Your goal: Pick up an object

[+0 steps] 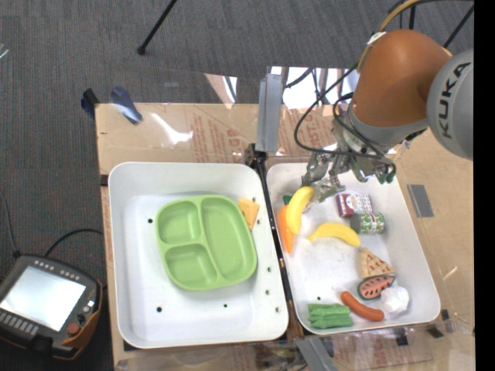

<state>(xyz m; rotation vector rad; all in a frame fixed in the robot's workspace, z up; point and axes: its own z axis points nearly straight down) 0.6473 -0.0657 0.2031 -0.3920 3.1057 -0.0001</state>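
Note:
My gripper (323, 182) hangs over the back left part of the right bin (421, 253), below the orange wrist. Its tip is right at the upper end of a yellow banana (298, 209), which lies tilted against an orange carrot (287, 236) by the bin's left wall. Whether the banana is touched or gripped cannot be made out. A second banana (336, 233) lies in the middle of the bin. A maroon packet (353, 204) and a green can (370, 223) sit just right of the gripper.
Toward the right bin's front lie a pizza slice (375, 263), a watermelon slice (375, 286), a sausage (362, 306), a white crumpled lump (396, 298) and a green piece (329, 315). The left bin (131, 300) holds a green divided plate (206, 242) and a yellow wedge (249, 209).

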